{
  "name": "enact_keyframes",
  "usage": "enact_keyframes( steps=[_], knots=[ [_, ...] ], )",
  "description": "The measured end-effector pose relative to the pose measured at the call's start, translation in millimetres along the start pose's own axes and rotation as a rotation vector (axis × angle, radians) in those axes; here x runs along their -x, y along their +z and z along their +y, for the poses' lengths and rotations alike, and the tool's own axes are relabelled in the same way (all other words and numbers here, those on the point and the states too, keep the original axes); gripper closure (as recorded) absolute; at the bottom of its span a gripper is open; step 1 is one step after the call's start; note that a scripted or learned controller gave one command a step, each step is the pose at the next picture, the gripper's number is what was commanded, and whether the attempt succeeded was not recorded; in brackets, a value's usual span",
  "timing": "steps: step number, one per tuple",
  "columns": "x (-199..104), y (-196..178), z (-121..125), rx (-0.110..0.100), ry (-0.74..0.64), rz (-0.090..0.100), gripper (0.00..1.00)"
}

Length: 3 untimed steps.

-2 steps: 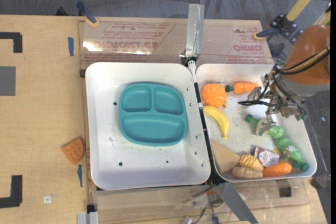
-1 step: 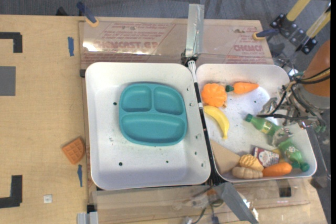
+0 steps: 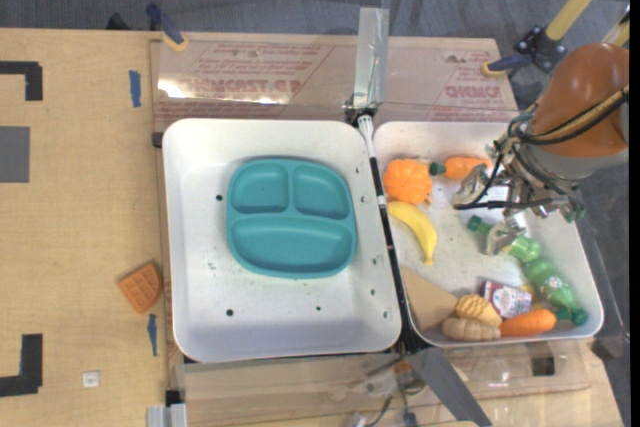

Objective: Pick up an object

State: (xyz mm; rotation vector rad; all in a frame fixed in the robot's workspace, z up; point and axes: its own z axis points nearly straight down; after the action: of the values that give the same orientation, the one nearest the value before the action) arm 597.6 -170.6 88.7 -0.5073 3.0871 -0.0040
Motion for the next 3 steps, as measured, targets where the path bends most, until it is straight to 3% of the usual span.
enact_keyframes(
  steps=[1,2,3],
  knots=[
    [65,1,19,0.003,-0.025,0.003,0.0],
    [69,-14,17,-0.004,-0.024,-0.012,1.0],
    [42,-51,-71,0.0,-0.549,0.001,1.0]
  ],
)
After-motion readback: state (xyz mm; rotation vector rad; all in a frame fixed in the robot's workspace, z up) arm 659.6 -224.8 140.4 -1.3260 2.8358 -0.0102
